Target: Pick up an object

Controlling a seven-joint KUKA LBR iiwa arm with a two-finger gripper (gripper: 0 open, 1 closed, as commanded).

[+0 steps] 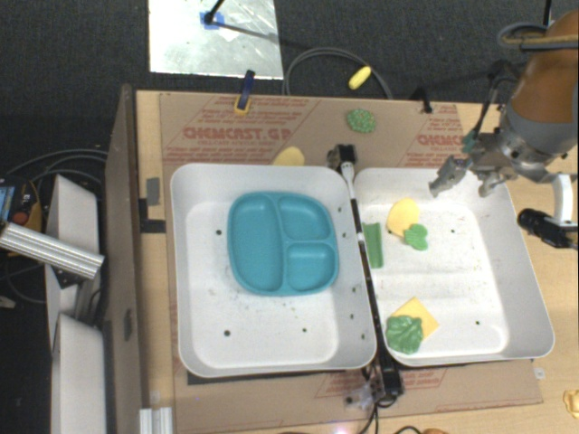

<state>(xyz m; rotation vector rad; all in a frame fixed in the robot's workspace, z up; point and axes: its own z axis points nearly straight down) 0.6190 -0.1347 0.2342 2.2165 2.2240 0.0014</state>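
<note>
Gripper: jaws spread, holding nothing, poised over the back edge of the right bin. Candidates in that bin: yellow piece touching small green piece; green stick. Step: approach. Next: descend over one item, close

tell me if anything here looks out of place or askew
Three small pieces lie outside the bins on the cardboard behind them: a green piece, a yellow piece at the left bin's back rim, and a yellow piece by the cable. Nothing looks spilled or damaged.
</note>
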